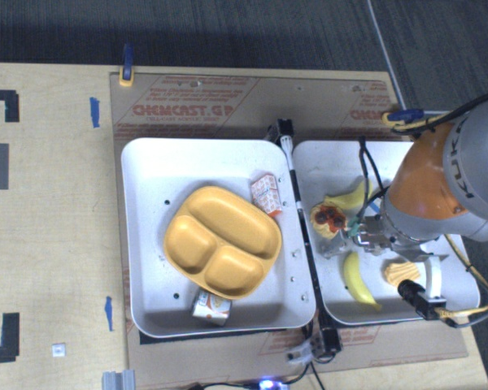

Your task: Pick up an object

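The right bin (464, 303) holds a yellow banana (359, 279) near its front, a second banana (350, 197) further back, a small red-and-yellow toy (328, 218) at its left side and a pale yellow piece (400, 273) by the arm. My gripper (351, 237) reaches in from the right under the orange-banded wrist. It hangs low over the bin, between the toy and the front banana. The wrist body and cables hide its tips.
The left bin (138, 218) carries a large yellow divided plate (221, 240), a red-and-white packet (266, 193) at the plate's back right and a small carton (211, 307) at its front. A black bar (297, 210) runs between the bins.
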You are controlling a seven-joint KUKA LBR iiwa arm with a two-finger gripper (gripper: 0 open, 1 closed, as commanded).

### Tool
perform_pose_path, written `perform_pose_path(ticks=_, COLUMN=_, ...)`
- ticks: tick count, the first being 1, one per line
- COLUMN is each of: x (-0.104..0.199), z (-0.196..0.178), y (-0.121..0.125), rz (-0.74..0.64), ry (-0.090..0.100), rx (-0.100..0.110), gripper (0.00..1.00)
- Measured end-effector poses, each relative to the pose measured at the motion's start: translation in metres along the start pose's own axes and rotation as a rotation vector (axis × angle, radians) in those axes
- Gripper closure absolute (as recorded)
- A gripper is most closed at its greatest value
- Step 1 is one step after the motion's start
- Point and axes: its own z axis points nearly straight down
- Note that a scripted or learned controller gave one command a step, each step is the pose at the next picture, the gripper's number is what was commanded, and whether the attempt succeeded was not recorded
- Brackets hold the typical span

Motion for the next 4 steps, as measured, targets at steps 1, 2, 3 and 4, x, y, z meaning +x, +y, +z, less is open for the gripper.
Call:
perform_pose_path(ticks=1, x=-0.001, z=-0.011, y=0.001, rz=0.001, ry=-0.003, rx=-0.004, gripper=1.0)
perform_pose_path(ticks=2, x=0.082, z=-0.099, y=0.045, rz=-0.002, ry=0.0, rx=0.003, gripper=1.0)
perform_pose_path(ticks=3, x=0.082, z=-0.099, y=0.045, rz=-0.001, ry=-0.001, rx=0.003, gripper=0.0)
perform_pose_path(ticks=4, x=0.025, z=-0.099, y=-0.033, rz=0.001, ry=0.0, rx=0.004, gripper=0.0)
